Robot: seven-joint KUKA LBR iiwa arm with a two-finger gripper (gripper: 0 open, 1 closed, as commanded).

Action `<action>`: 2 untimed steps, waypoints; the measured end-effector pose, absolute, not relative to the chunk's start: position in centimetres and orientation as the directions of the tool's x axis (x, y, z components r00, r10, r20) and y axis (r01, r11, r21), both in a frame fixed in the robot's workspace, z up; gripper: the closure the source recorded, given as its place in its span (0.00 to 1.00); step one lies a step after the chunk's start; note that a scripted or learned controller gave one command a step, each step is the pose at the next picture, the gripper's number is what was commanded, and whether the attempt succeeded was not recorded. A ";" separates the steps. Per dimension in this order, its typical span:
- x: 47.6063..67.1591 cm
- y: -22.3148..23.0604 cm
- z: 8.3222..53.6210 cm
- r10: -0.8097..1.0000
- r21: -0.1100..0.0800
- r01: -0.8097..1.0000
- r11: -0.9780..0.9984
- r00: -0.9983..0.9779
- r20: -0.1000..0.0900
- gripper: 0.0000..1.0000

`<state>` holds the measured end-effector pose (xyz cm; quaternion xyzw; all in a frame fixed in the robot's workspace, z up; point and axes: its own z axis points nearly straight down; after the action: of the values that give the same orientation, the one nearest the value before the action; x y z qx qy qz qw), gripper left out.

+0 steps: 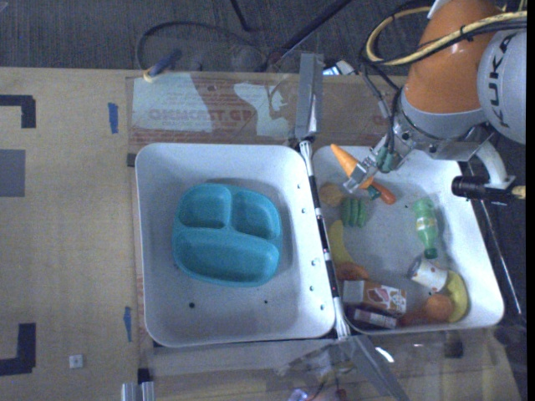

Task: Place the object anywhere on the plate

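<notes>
Left bin (159,174): teal three-compartment plate (226,232), nothing on it. Right bin (481,241): carrot (344,159) at upper left corner, orange and tapered, lying at a slant. Below it a green ridged item (355,212), yellow banana (336,241), small cartons (376,295). Further right a green bottle (426,224), white cup (428,274), orange fruit (438,307). Claw (368,178) sits over the carrot's lower end; can't tell whether it's apart or clamped.

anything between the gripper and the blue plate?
Camera view: the gripper is at the carrot in the right bin; toward the blue plate lie the bins' adjoining rims and bare left-bin floor.
</notes>
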<state>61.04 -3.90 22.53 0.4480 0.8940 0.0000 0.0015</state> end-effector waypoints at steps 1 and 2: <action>60.6 5.0 20.9 0.725 0.000 0.725 0.689 -0.689 0.000 1.00; 60.6 5.0 20.9 0.725 0.001 0.725 0.689 -0.689 0.000 0.00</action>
<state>60.62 4.97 20.89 0.3944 0.9189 0.0003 0.0002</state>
